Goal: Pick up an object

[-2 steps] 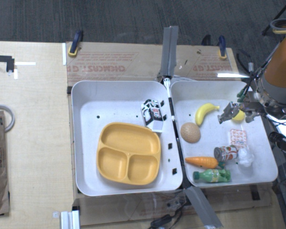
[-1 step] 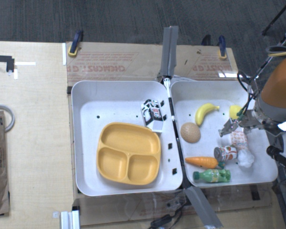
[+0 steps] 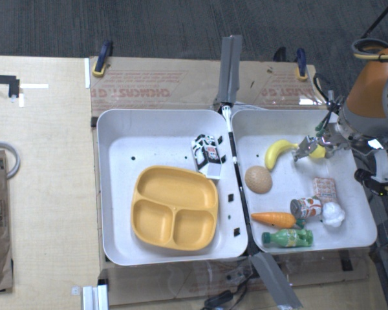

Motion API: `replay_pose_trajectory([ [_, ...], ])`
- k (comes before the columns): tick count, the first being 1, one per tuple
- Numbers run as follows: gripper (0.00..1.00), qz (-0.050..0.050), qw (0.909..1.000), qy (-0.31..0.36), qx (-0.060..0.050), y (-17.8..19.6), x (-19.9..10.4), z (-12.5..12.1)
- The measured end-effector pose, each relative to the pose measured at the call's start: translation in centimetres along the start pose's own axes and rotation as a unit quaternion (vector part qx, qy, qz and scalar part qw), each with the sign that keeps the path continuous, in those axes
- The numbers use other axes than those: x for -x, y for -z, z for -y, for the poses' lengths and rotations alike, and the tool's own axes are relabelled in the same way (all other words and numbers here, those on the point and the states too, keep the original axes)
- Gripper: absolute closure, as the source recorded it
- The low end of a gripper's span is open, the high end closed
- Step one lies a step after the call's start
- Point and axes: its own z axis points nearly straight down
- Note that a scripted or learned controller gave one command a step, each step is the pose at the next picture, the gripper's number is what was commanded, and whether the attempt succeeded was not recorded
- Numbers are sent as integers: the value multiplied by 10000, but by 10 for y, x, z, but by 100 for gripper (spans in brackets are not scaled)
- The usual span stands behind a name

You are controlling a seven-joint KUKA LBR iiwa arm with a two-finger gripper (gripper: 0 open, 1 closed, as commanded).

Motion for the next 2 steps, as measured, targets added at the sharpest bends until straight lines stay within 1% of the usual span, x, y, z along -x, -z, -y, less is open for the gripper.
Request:
replay_pose_trajectory([
  [1, 0, 36, 9992, 409, 6, 1, -23, -44],
  [2, 100, 49, 9991, 420, 14, 11, -22, -45],
])
